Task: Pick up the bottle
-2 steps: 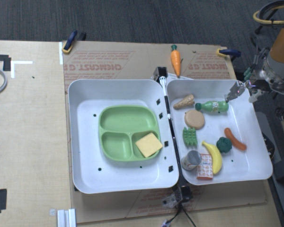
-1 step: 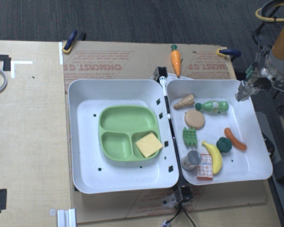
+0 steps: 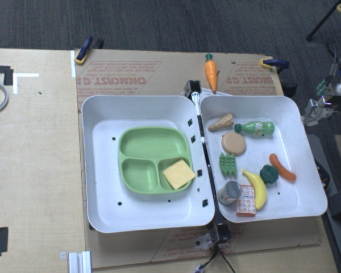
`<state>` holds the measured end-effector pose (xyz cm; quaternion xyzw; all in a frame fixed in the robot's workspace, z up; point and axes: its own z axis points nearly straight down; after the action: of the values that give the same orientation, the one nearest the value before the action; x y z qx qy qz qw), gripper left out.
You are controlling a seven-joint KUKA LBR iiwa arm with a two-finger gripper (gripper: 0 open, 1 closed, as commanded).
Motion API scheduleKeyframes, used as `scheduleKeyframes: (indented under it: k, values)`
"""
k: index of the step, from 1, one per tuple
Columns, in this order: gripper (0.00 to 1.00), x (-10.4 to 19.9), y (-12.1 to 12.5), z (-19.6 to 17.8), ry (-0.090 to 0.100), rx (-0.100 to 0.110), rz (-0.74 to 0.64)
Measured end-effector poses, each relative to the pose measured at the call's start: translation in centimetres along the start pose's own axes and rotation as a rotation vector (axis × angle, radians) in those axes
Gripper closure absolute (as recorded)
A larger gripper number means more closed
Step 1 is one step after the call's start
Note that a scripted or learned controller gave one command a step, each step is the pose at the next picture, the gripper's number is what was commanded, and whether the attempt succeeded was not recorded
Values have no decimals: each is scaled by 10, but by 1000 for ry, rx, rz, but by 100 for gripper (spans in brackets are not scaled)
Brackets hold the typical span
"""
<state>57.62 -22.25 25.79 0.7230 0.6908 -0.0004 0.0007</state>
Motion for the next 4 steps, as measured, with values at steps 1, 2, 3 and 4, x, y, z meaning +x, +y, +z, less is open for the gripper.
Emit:
scheduleKeyframes:
  k: [1, 2, 3, 4]
  values:
    - [100, 2, -49, -15, 1, 1, -125]
    - [100, -4, -86, -3, 1, 1, -220]
    - [100, -5, -99, 1, 1, 1, -146]
    - [100, -4, -98, 0, 1, 0, 86]
